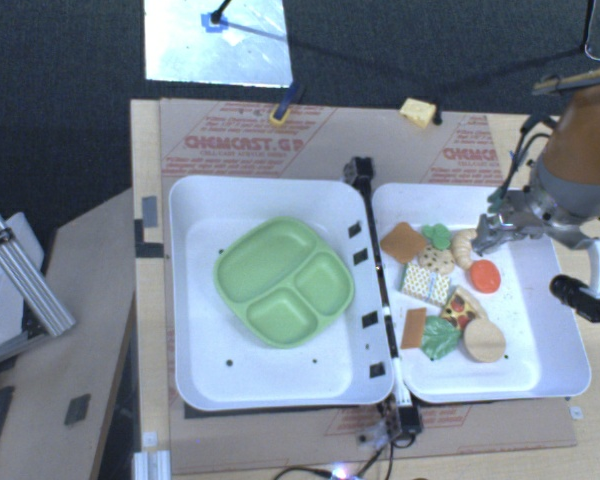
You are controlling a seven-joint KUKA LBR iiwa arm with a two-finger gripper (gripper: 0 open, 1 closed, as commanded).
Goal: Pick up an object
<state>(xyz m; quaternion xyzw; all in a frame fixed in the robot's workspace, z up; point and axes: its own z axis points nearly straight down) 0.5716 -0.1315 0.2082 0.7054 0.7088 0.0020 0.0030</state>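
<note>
Nearest the camera, along the bottom of the camera view, sits the left bin [195, 368] with a green divided plate [285, 281] lying flat in its middle, three compartments showing, nothing in them. Beside it, touching along the black-clipped seam, the right bin [550, 368] carries a cluster of small play-food pieces: a round tan disc [485, 341] at the near edge, a green leafy piece [440, 336] just beside it, a slim orange-brown bar [414, 327], a pizza-like wedge [460, 308], a speckled cracker square [427, 283], a brown toast-shaped piece [404, 241], a small green piece [438, 235], a pale roll [463, 248] and a red tomato-like round [485, 276]. The gripper [492, 230] hangs over the far right of that cluster, close above the roll and the tomato round; whether it touches either is hard to judge at this slant, and I cannot tell if its fingers are spread or closed, since the wrist body hides them. These pieces look light, rigid and smooth, likely plastic or foam, so they should slip sideways under a poor pinch. The tomato round seems the best candidate: it stands a little apart, and a grasp across its rounded sides, low on the body, would suit it.
</note>
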